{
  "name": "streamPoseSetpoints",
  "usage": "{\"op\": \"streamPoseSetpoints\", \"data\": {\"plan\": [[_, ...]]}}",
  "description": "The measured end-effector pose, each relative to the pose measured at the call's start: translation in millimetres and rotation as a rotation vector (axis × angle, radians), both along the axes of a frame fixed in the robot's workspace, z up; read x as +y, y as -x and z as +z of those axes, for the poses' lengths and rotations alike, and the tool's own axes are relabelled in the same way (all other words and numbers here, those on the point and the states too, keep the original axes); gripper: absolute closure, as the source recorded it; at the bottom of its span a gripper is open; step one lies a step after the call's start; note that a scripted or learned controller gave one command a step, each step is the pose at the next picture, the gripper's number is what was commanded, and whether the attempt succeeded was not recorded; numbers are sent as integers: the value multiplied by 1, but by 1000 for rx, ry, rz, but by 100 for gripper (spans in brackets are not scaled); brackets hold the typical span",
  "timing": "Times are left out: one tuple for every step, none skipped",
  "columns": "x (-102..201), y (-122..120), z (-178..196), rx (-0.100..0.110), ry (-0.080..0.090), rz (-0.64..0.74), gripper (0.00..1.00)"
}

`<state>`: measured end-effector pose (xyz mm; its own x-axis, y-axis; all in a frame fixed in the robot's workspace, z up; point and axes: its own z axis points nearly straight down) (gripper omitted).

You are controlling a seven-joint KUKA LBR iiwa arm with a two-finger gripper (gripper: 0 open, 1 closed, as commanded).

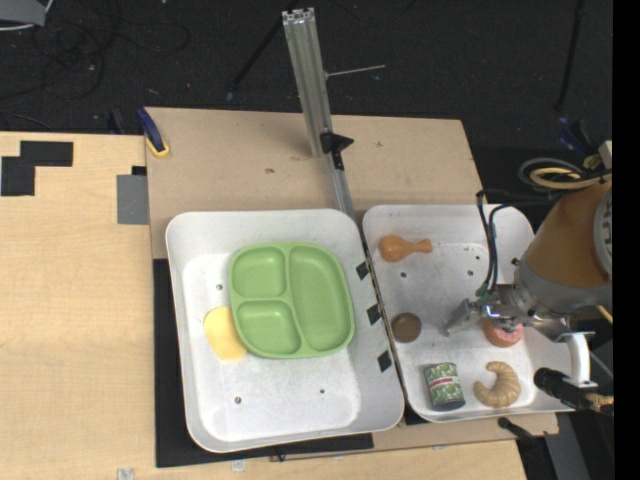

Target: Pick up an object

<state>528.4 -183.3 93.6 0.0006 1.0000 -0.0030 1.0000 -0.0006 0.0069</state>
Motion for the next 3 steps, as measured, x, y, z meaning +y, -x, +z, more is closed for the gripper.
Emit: {"op": "streamPoseSetpoints", "data": {"plan": [[-8, -3, 15, -18, 19, -7, 100], [-18, -6, 74, 4, -2, -4, 100], [-29, -4, 128, 3, -1, -5, 100]]}}
